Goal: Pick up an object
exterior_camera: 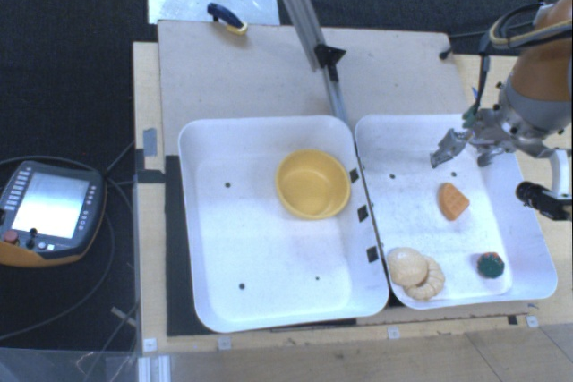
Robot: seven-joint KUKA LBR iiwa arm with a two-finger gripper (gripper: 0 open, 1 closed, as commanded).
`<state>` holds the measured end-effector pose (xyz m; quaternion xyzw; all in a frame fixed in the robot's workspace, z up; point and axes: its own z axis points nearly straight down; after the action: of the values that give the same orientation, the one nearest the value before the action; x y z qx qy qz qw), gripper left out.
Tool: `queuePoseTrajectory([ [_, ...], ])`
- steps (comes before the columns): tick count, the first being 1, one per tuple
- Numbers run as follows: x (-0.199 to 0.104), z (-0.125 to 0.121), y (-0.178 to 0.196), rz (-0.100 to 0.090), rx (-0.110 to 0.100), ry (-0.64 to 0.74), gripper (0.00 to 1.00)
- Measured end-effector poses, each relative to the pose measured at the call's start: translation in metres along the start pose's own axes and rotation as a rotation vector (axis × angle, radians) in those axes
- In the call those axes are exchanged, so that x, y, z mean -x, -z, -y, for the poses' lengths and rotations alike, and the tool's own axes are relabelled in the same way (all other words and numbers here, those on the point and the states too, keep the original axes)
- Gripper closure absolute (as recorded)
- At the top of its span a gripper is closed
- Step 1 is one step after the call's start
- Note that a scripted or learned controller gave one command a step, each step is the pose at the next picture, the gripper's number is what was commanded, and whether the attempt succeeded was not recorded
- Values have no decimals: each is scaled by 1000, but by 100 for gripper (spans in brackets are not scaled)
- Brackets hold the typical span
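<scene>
In the right bin (405, 185) lie an orange wedge (454, 201), a small dark green ball (490, 264) and a cream, shell-shaped bread piece (415, 272). A yellow bowl (312, 183) stands upright in the left bin (235, 224), near its right wall. My gripper (463, 156) hangs over the upper part of the right bin, above and a little behind the orange wedge. It is open, with nothing between its fingers. The grey arm with its orange band (546, 72) comes in from the right.
A slanted metal pole (300, 0) runs down to the gap between the bins at the back. A black and yellow tool (227, 17) lies on the board behind the left bin. A teach pendant (47, 212) rests off the bench at left.
</scene>
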<state>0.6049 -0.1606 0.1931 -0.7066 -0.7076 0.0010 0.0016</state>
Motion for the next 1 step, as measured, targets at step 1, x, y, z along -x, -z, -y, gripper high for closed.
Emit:
queuePoseTrajectory([
  [1,-10,-2,-51,0,1,0,0],
])
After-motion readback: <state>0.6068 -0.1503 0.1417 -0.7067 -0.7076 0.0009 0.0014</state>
